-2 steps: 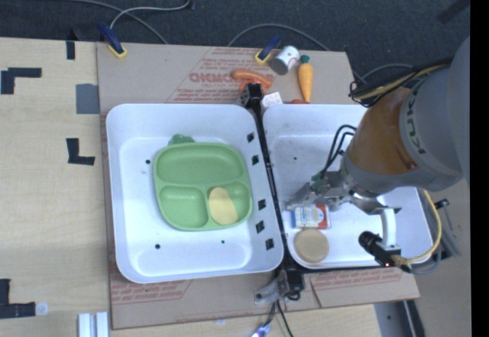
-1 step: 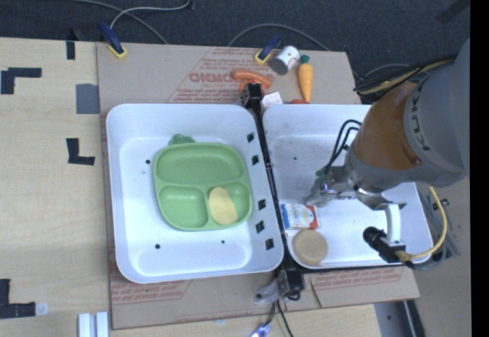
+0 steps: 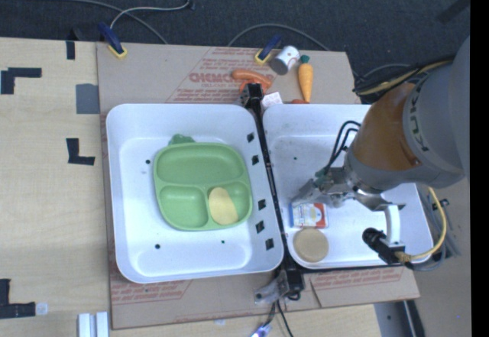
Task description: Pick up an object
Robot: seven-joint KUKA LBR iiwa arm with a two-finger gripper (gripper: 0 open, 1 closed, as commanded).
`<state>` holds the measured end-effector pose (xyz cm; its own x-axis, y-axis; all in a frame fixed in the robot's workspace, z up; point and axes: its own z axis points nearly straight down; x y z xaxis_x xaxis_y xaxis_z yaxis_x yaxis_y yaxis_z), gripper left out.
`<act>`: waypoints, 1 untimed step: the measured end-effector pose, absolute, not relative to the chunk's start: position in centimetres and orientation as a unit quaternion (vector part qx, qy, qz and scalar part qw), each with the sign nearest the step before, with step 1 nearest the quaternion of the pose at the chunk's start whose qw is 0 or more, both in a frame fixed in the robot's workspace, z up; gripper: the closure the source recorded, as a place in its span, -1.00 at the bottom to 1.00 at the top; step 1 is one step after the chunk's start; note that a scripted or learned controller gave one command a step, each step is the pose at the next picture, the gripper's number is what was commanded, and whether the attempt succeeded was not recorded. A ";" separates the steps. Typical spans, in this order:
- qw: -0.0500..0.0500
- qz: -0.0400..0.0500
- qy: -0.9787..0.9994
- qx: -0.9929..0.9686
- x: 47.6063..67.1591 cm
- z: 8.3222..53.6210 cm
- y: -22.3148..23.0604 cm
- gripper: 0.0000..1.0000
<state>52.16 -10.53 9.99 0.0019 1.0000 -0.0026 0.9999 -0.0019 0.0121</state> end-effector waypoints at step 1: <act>0.003 0.001 0.708 0.706 62.8 8.6 -10.5 -1.00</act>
